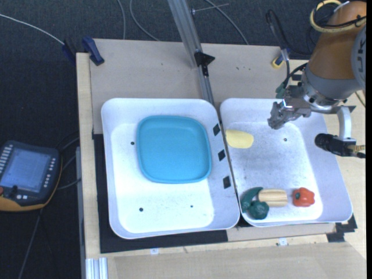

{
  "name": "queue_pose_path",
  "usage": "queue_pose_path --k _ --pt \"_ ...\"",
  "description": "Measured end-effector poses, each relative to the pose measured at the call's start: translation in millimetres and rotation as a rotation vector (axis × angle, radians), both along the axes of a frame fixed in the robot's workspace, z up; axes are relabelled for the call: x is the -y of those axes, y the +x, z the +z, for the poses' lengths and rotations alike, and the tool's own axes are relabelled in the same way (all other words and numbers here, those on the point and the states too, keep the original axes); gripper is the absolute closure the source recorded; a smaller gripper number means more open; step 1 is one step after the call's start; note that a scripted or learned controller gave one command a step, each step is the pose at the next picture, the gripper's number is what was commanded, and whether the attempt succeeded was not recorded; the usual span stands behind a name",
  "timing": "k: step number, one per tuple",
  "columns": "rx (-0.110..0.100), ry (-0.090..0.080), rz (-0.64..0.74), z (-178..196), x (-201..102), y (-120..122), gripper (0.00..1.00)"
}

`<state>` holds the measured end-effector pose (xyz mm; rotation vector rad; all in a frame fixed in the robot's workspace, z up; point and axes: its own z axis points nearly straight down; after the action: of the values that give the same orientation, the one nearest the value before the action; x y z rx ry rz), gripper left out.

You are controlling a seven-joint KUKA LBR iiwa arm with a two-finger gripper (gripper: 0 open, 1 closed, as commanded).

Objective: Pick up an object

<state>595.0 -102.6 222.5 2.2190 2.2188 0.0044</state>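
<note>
My hand [279, 116] hung over the right bin [325, 173] toward twelve o'clock; whether it was apart or together I could not tell. The yellow piece [239, 139] lay at nine o'clock of it, hard by the bin's wall, which could block a finger and spoil the grasp.

Arm [337, 45]: one unit, entering from the right edge of the camera view, upper corner. Orange band showing at the top, grey wrist section sitting below it and leaning down and to the left. Black cabling is running along the wrist's left side. Gripper [278, 120]: hanging at the wrist's lower left end, pointing downward and leftward; its fingers are appearing as one dark cluster, their spacing not readable from this angle.
</note>
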Motion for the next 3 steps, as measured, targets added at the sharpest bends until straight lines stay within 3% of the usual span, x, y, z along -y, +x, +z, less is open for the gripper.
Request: queue_pose_path --k 1,3 --pt "0.001 0.000 0.000 52.7 0.0 0.8 1.00" --pt "-0.005 0.002 0.004 43.3 -95.9 -1.5 1.00"
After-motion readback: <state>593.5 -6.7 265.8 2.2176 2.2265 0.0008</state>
